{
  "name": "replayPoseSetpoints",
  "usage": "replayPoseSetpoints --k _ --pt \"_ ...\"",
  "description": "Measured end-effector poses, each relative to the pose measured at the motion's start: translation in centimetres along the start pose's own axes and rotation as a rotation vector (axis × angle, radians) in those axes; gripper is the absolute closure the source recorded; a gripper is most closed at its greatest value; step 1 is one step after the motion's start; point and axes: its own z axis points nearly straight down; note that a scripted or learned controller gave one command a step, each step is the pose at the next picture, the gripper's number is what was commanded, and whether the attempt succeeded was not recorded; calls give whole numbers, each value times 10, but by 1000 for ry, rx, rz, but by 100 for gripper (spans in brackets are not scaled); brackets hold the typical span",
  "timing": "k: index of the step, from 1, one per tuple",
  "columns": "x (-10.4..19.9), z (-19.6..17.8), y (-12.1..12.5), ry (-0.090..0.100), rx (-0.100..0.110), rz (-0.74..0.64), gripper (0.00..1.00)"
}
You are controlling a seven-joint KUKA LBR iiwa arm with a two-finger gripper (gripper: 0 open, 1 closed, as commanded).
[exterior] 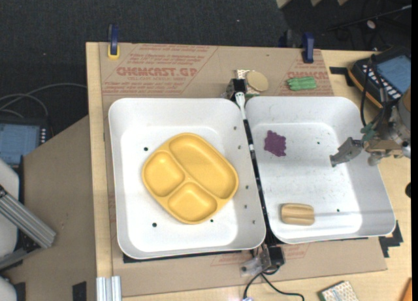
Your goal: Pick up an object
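Two shallow white bins sat side by side on the bench, the left bin (124,162) and the right bin (326,202) touching along their inner rims. The gripper (353,151) came in from the 3 o'clock side and hung over the right bin's 3 o'clock wall; one grey finger (343,154) pointed toward 8 o'clock with nothing against it, while the second finger could not be made out, so how far the jaws stood apart could not be told, and nothing showed held between them. A small purple object (275,143) lay on the right bin's floor toward its 10 o'clock corner, at about 9 o'clock from the visible finger and clearly apart from it, with bare white floor between. A tan bread-like piece (297,213) lay flat near the bin's 6 o'clock wall, at about 7 o'clock from the finger and well apart from it. In the left bin a yellow divided plate (189,177) with three compartments rested near the centre, turned at a slant. On the bench beyond the bins' 12 o'clock edge sat a green object (302,83), at about 1 o'clock from the purple object, and a round tan disc (257,81) beside the gap between the bins
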Motion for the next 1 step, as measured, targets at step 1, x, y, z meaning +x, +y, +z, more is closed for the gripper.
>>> replayPoseSetpoints --k 1 --pt "38 153 7 2 4 -2 0"
